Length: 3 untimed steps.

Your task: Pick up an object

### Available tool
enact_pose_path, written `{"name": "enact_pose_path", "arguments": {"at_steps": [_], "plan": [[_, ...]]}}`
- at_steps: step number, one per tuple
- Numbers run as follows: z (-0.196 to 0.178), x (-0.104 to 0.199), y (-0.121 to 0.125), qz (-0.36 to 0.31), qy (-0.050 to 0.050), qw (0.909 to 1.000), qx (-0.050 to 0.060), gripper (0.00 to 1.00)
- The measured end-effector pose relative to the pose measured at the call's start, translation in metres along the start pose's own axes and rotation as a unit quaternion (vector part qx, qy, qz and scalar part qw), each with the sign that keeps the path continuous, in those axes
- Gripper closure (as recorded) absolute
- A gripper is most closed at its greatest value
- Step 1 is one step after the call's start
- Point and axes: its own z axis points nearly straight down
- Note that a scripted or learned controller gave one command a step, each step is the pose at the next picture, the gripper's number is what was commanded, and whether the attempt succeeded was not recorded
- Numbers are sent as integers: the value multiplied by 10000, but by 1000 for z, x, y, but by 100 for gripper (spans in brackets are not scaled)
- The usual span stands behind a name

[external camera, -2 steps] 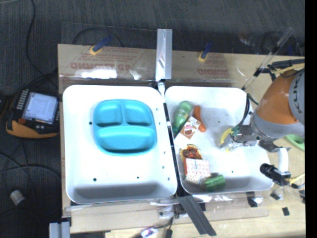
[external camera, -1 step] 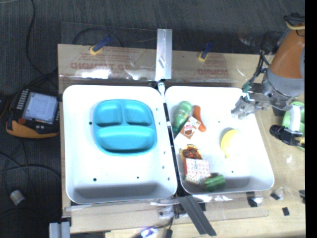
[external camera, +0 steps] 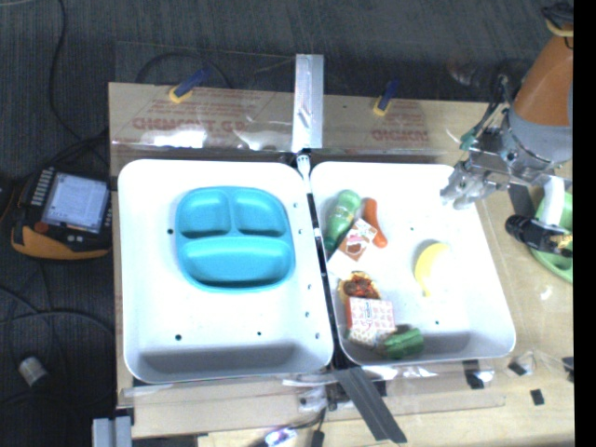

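Nothing is being carried yet, so every object is lying where it could be picked from. The banana (external camera: pixel 428 264) is resting alone on the floor of the right bin (external camera: pixel 484 277), the closest piece to the arm's side. Over by the divider, a green bottle (external camera: pixel 341 214) and a carrot (external camera: pixel 372 220) are leaning against each other, with a small red-and-white packet (external camera: pixel 358 242) touching them just below. Nearer the front wall, a brown item (external camera: pixel 359 287) is sitting on top of a printed carton (external camera: pixel 371 320), and a green vegetable (external camera: pixel 403 343) is lying against the carton's lower corner.

The gripper (external camera: pixel 463 186) is hanging over the right bin's far right corner, well apart from all of these, with nothing between its fingers; whether it is spread or closed I cannot tell at this angle.

The left bin (external camera: pixel 140 277) is holding a blue divided tray (external camera: pixel 233 236).

By my judgement the task is sitting at its start: the reach, the descent, the closing and the lift are all remaining, and the banana, lying free of neighbours, is looking like the easiest target.
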Motion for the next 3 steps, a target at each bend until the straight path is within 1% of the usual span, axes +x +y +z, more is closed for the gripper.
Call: {"name": "enact_pose_path", "arguments": {"at_steps": [1, 2, 3], "plan": [[0, -1, 0, 5, -8, 10000, 0, 0], [147, -18, -48, 545, 24, 9985, -14, 0], [138, -17, -48, 538, 32, 9985, -5, 100]]}}
